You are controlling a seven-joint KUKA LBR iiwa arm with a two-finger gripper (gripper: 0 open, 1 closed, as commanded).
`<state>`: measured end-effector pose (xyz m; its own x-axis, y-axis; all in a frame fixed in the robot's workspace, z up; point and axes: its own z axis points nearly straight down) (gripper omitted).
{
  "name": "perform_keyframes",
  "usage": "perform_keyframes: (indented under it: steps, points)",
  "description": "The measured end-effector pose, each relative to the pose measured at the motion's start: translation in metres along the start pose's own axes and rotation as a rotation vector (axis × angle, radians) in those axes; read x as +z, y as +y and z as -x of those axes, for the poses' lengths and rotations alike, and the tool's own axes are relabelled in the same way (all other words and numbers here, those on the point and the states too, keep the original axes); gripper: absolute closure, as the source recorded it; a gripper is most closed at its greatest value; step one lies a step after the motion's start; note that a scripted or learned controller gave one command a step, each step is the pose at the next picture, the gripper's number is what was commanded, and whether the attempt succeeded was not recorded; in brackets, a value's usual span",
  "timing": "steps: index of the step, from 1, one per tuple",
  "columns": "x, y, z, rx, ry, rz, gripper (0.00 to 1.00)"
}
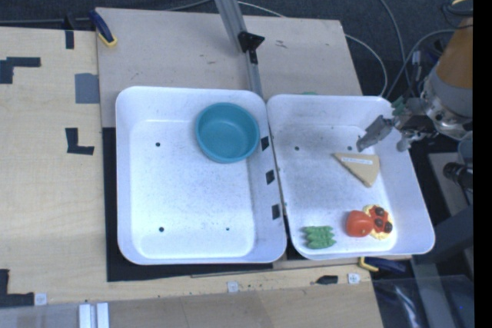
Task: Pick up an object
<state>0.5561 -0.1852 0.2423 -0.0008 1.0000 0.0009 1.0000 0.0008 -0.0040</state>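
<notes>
Grey gripper point(382, 133) hovers beside tan wedge point(360, 167) in right bin point(407, 188), apparently lining up; jaws' state unclear.

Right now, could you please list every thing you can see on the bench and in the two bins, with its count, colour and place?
bowl: one, blue, upper right part of the left bin
left bin: one, white, shallow, left half of the bench
right bin: one, white, shallow, beside the left bin
wedge-shaped piece: one, tan, upper right area of the right bin
toy food piece: one, red with yellow and dark spots, lower right corner of the right bin
leafy toy: one, green, lower edge of the right bin, left of the red piece
clamp: one, blue and yellow, upper left of the bench
arm: one, grey with orange band, right side
end effector: one, dark, above the tan wedge
</notes>
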Motion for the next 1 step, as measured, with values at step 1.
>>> perform_keyframes:
  steps: [1]
  points:
    - [0.0432, 0.0030, -0.0013, 0.000, 0.000, 0.000, 0.00]
